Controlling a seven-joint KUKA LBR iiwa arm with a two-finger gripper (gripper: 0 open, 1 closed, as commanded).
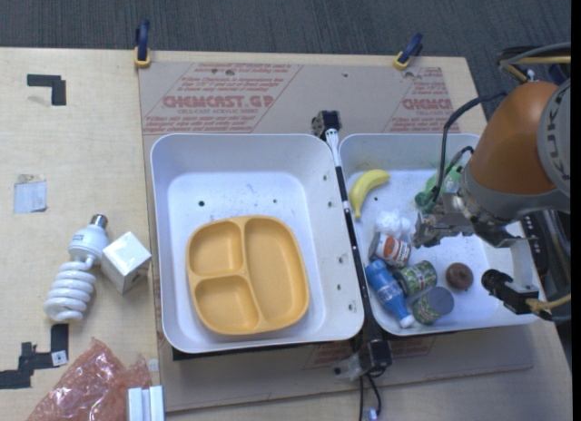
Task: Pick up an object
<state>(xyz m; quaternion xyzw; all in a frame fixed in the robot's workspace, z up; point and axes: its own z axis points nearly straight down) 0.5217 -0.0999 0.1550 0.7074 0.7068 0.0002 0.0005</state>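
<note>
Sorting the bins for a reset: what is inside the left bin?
The left bin holds a yellow divided plate. Whatever lies beneath the plate is covered.

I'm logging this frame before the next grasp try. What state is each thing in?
Yellow three-compartment plastic tray: flat in the left white bin, nothing in it.
Yellow banana: lying in the right white bin.
Blue plastic bottle: on its side.
Green-labelled tin can: on its side.
Brown doughnut-shaped piece: lying flat.
White spiral light bulb: lying on the bench.
Gripper: low over the right bin.
</note>
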